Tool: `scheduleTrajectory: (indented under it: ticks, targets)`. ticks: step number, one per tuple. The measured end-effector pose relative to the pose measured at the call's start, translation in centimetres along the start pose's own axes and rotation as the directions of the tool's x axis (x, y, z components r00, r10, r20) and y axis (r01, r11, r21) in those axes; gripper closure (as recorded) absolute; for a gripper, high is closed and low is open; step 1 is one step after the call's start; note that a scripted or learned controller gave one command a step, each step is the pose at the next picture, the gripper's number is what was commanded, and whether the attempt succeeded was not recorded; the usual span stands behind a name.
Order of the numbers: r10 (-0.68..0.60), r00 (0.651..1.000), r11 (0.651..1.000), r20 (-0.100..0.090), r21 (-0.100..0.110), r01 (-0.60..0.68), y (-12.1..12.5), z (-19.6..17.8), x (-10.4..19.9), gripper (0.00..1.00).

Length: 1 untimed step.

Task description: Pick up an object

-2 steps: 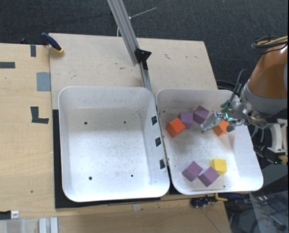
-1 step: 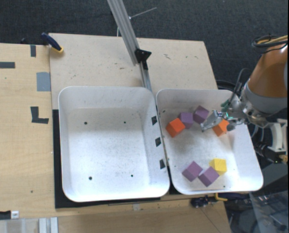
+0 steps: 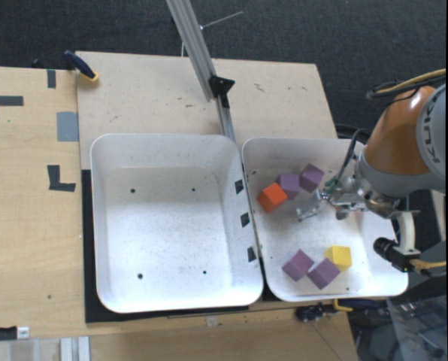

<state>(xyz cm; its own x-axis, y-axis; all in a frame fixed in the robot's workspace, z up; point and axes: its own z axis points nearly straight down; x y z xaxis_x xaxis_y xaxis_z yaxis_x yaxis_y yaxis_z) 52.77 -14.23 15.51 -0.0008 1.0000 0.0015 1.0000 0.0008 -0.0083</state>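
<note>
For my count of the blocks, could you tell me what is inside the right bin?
Right bin: an orange block, four purple blocks and a yellow block. The arm covers its right side.

There are two white bins: the left bin (image 3: pixel 164 224) and the right bin (image 3: pixel 284 150), side by side.

There are six cubes in total, all in the right bin. Four cubes are purple. One purple cube (image 3: pixel 289 184) and a second purple cube (image 3: pixel 312 177) lie just above and to the left of the gripper (image 3: pixel 308 213). A third purple cube (image 3: pixel 298 265) and a fourth purple cube (image 3: pixel 323 273) lie below the gripper, near the front wall. There is one orange cube (image 3: pixel 272 196), to the left of the gripper. There is one yellow cube (image 3: pixel 339 256), below and slightly to the right of the gripper, touching the fourth purple cube.
</note>
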Motion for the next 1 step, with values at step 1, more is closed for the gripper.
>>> scheduleTrajectory:
  ticks: [1]
  targets:
    - [0.000, 1.000, 1.000, 0.001, -0.002, 0.000, -0.41, 4.55, 0.56, 0.00]
